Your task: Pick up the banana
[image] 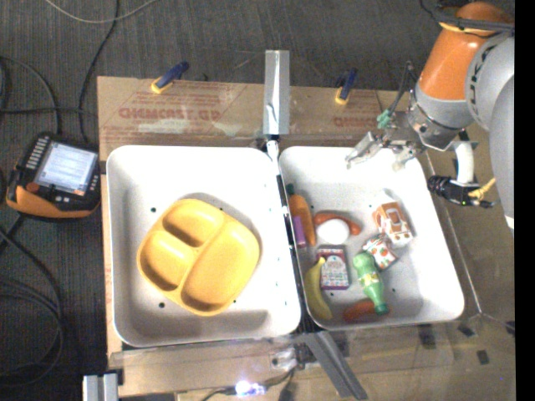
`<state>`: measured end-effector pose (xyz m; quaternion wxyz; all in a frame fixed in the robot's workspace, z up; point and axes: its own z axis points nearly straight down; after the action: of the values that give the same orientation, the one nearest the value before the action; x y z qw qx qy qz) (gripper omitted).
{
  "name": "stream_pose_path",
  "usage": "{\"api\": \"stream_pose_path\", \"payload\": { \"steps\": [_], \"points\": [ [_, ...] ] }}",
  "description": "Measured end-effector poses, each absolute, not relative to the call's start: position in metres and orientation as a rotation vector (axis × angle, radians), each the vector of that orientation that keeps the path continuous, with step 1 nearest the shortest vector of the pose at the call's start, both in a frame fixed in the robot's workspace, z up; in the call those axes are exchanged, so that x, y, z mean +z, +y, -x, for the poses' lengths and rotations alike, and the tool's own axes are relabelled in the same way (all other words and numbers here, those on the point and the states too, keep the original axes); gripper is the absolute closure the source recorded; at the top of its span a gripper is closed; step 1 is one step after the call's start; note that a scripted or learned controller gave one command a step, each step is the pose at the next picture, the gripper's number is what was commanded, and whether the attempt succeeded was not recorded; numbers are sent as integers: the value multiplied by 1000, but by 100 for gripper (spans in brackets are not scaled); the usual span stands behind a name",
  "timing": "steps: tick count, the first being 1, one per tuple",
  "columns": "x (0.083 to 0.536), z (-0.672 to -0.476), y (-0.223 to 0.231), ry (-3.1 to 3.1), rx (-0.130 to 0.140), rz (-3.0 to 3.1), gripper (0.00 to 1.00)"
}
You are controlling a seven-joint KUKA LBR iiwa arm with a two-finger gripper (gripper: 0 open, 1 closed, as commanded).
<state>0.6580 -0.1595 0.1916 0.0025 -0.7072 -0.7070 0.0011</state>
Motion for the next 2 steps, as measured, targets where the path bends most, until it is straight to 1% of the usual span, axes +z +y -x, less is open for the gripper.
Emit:
{"api": "stream_pose_path", "payload": {
  "steps": [1, 2],
  "points": [
    [111, -601, -144, -2314, -5, 2128, 0],
    [90, -543, -151, -2605, -12, 1787, 0]
  ]
}}
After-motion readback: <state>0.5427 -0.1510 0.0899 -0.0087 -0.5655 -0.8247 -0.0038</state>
